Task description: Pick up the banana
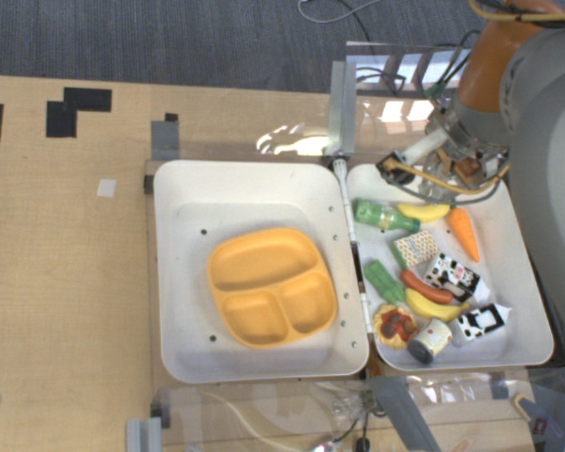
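Note:
Two yellow toy bananas lie in the right bin (527, 281). One banana (424, 212) rests near the bin's back, touching the cap end of a green bottle (379, 216). The other banana (431, 304) lies lower, under a red sausage (426, 285). My gripper (444, 175) hovers over the back edge of the right bin, just above and right of the upper banana. Nothing shows as held.
The right bin also holds an orange carrot (464, 234), a patterned packet (416, 248), two cow-print cartons (450, 273), a green piece (381, 279), a pizza toy (394, 323) and a grey can (428, 342). A yellow divided plate (271, 285) sits in the left bin (184, 252).

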Available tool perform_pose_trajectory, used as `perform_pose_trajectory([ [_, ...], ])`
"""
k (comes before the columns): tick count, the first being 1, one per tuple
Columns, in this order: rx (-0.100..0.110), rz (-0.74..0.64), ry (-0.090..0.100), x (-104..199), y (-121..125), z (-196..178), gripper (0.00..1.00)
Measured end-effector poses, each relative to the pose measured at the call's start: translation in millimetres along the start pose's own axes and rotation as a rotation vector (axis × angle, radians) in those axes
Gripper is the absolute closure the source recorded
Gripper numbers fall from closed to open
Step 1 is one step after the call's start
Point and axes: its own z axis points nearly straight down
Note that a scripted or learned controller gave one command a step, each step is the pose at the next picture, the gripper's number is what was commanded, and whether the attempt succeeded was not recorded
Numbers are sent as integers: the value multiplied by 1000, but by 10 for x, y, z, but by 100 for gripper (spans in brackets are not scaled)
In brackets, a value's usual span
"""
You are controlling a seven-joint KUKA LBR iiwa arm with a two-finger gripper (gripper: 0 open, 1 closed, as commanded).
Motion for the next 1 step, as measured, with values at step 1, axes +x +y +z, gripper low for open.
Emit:
perform_pose_trajectory([
  [1, -1, -458, 0, -722, 213, -630, 100],
])
